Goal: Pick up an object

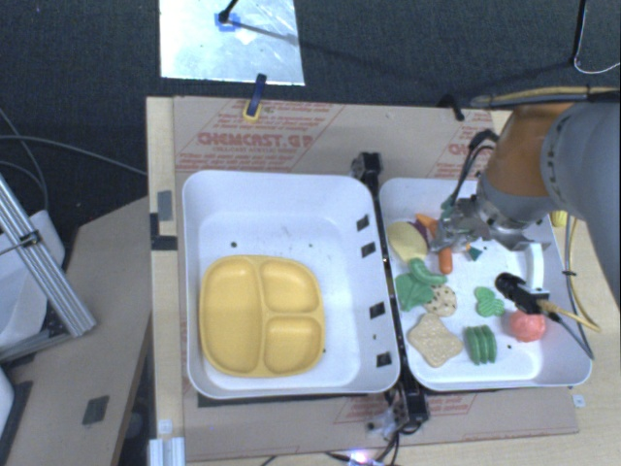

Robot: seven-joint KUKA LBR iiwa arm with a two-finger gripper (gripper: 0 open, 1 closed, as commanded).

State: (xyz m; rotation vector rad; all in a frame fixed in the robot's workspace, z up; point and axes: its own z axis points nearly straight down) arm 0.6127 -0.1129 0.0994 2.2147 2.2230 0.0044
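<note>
Orange and slim, the small carrot-like toy piece is your likeliest target. It lies in the upper left part of the right-hand shallow white bin, just under the jaws, which hang at the end of the grey arm with the orange band. From this slant you cannot tell whether the jaws are released or clenched. Nothing shows between them, so count the piece as not yet picked.

Its neighbours crowd it, probably just as they were scattered. A pale yellow rounded piece and a small purple piece lie just beside it on the left, and a green leafy piece and a round speckled cracker lie just below. A descent here risks nudging one of them or pinching two at once.

Farther out things loosen: a tan toast-shaped slice, a green ridged piece and a pink-red ball lie apart near the front wall. The left-hand white bin holds a yellow divided tray with bare floor behind it, both bins resting on the printed board counter.
</note>
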